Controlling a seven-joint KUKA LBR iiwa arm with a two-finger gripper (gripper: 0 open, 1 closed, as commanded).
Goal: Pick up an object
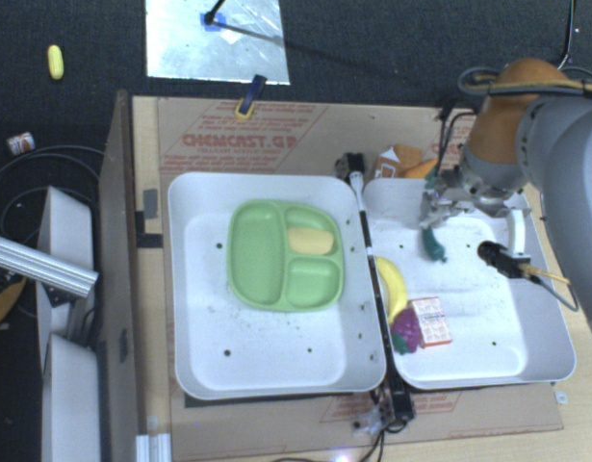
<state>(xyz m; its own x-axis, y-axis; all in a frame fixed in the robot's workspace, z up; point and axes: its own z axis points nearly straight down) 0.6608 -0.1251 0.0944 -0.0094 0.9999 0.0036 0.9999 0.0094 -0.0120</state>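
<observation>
- End effector (440, 210) hangs over the far part of the right white bin (536, 349); can't tell its finger state.
- Small teal green object (433, 245) lies just below it.
- Yellow banana (392, 285) lies near the bin's left wall.

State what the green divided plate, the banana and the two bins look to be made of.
Green divided plate: likely matte moulded plastic, uniform colour, rounded compartments. Banana: probably a plastic toy, smooth and evenly yellow. Bins: white plastic, apparently thin-walled with rounded rims and faint sheen.

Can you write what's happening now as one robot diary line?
hand: over right bin | nearest: teal thing | banana: untouched | pick: not yet
</observation>
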